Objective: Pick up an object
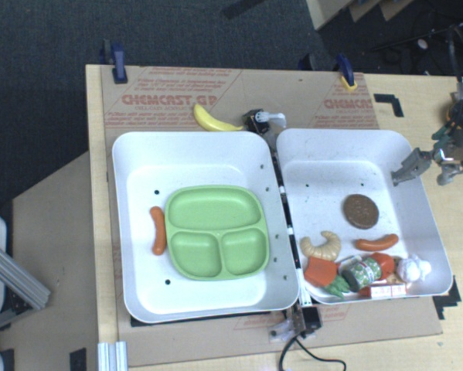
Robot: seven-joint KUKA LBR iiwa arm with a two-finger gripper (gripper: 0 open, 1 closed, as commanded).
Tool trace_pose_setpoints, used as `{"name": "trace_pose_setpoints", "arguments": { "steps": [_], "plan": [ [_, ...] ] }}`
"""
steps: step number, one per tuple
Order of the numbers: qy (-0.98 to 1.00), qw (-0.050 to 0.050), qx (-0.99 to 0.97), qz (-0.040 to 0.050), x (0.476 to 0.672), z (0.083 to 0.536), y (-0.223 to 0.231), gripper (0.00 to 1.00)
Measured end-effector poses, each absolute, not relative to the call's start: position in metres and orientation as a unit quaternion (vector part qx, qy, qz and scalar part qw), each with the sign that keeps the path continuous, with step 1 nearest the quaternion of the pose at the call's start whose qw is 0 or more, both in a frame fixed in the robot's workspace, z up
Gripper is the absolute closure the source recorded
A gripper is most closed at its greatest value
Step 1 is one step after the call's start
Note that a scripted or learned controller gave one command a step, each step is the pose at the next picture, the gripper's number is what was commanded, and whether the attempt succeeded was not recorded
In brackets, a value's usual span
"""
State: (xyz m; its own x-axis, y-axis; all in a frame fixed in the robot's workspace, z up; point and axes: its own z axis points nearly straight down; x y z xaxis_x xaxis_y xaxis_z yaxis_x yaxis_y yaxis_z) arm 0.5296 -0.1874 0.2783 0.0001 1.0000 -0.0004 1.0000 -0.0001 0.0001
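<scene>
Two bins sat side by side on a bench [177,91]. The left bin [131,161] held a tray [216,230], with a sausage [158,230] just left of it. In the right bin [331,149], a disc [361,211] lay behind a heap of toy food [359,269] along the front wall. A banana [214,120] lay on the bench behind the left bin.
</scene>
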Motion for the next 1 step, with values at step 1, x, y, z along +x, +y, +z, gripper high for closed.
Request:
{"name": "trace_pose_setpoints", "arguments": {
  "steps": [1],
  "plan": [
    [0.709,0.003,0.705,0.0017,0.6425,0.1524,-0.1697,0.00]
  ]
}}
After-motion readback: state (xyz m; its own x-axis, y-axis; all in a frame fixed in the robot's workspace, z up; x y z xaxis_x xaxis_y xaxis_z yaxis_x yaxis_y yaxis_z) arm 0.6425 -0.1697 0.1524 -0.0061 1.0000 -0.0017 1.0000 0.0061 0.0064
